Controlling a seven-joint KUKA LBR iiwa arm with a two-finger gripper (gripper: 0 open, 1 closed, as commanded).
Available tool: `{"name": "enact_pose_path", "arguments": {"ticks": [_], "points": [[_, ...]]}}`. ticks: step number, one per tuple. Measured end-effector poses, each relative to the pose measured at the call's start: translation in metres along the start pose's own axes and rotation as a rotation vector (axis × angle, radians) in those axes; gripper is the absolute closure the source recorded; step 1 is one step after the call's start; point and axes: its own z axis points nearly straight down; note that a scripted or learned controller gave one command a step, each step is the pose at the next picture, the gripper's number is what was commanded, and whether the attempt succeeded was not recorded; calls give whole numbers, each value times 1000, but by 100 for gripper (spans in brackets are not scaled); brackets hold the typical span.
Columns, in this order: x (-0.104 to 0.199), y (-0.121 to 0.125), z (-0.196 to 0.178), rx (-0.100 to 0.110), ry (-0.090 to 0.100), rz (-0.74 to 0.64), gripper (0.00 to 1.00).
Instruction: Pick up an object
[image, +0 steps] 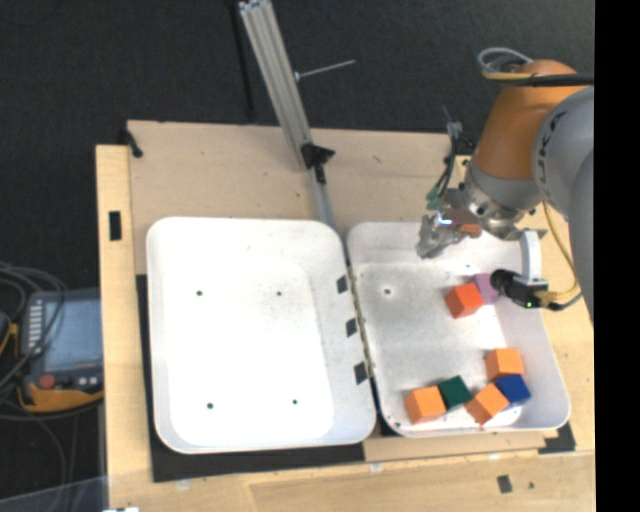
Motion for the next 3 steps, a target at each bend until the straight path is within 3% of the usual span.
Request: {"name": "enact_pose_path", "arguments": {"ticks": [1, 3], "points": [[-1, 1, -17, 4, 1, -4, 100], [95, -33, -22, 9, 1, -9, 100]]}}
